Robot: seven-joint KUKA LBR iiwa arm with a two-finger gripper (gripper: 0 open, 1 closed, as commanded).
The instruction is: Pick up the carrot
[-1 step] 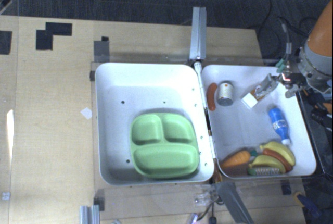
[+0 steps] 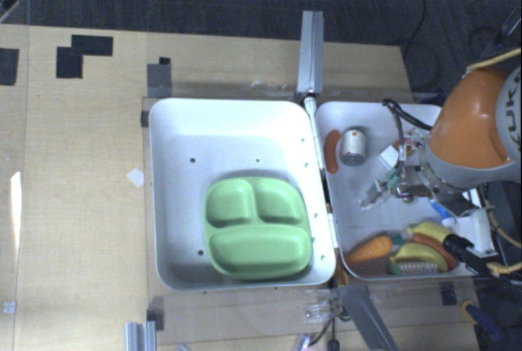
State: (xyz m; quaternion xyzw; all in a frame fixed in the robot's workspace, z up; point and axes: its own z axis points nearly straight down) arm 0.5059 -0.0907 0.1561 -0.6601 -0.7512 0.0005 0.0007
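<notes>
Left bin (image 2: 175, 178) has your green plate (image 2: 257, 227) sitting in it. In the right bin (image 2: 359, 117), a sausage (image 2: 331, 152) lies along the left wall next to a metal can (image 2: 353, 146). Your carrot (image 2: 371, 248) lies at the front edge, touching the toy-food pile (image 2: 424, 251). The arm (image 2: 477, 129) leans in from the right; the gripper (image 2: 390, 188) hangs mid-bin above the carrot, fingers spread, holding nothing.

A single fixed camera looks down on the bench (image 2: 73, 202) from above at a slight slant, far enough back to take in both white bins: the left bin (image 2: 175, 178) sits at frame centre, the right bin (image 2: 359, 202) toward the right edge, with dark floor across the top.
</notes>
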